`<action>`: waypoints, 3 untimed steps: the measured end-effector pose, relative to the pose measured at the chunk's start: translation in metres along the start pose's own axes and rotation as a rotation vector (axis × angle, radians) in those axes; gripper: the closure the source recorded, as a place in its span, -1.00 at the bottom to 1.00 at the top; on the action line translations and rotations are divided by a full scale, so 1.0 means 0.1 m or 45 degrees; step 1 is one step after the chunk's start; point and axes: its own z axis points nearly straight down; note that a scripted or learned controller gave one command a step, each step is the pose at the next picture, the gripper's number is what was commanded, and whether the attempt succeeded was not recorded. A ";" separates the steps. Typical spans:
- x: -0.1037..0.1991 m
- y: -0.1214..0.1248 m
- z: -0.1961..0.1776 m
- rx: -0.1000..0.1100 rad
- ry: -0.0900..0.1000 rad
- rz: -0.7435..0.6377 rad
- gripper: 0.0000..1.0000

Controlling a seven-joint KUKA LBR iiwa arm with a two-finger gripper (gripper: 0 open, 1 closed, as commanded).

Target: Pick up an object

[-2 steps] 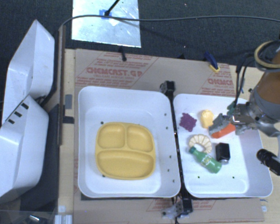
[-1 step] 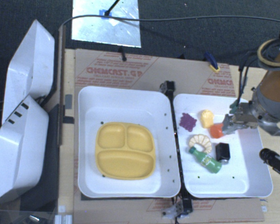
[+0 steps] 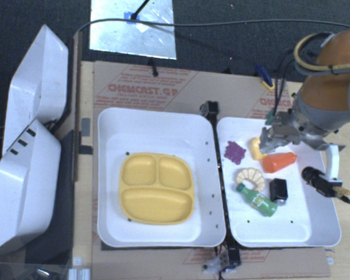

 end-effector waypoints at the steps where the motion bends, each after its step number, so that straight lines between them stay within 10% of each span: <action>1: 0.24 0.11 -0.02 -0.001 0.001 0.001 1.00; 3: 0.66 0.64 0.21 0.002 0.000 0.001 1.00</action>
